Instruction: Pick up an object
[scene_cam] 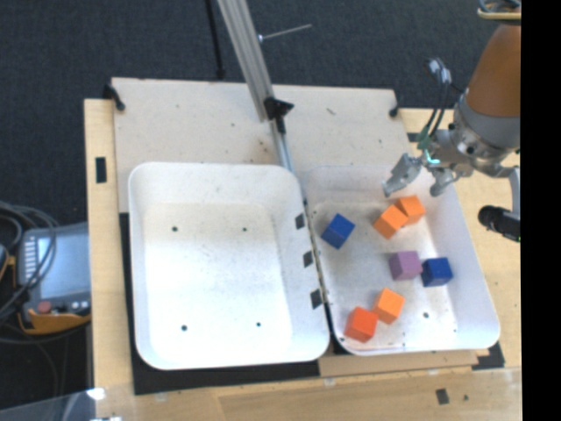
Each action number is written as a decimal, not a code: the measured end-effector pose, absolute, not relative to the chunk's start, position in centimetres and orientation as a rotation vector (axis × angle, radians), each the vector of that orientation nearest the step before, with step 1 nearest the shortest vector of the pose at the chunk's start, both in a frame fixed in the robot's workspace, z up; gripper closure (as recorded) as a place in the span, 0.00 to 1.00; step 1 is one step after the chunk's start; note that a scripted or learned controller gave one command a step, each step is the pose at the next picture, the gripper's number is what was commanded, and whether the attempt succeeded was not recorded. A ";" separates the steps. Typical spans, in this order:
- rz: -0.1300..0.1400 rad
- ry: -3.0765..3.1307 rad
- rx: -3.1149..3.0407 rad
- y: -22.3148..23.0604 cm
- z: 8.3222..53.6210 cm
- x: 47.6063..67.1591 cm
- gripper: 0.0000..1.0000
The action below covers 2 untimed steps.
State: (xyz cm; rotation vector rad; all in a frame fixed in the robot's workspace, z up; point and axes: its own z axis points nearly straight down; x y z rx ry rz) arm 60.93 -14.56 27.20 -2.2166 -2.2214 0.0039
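Nearest the camera, in the right bin (469, 318), sit a red-orange cube (360, 324) and, just beside it on the far right, a smaller orange cube (390, 304). Farther in, a purple cube (404, 264) touches a dark blue cube (436, 271) on its right. Another blue cube (337, 230) lies alone near the bin's left wall. At the far end, two orange cubes (399, 215) press together. Above them hangs the gripper (419, 176), its two fingers spread apart with nothing between them, clear of the blocks. Grey arm (491, 103) reaches in from the right. Left bin (219, 261) lies alongside, beneath a slanted metal pole (250, 55).
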 end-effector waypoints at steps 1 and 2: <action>-0.001 -2.225 -2.219 -14.6 27.5 61.0 0.00; 0.007 -2.219 -2.220 -14.6 21.2 60.6 0.00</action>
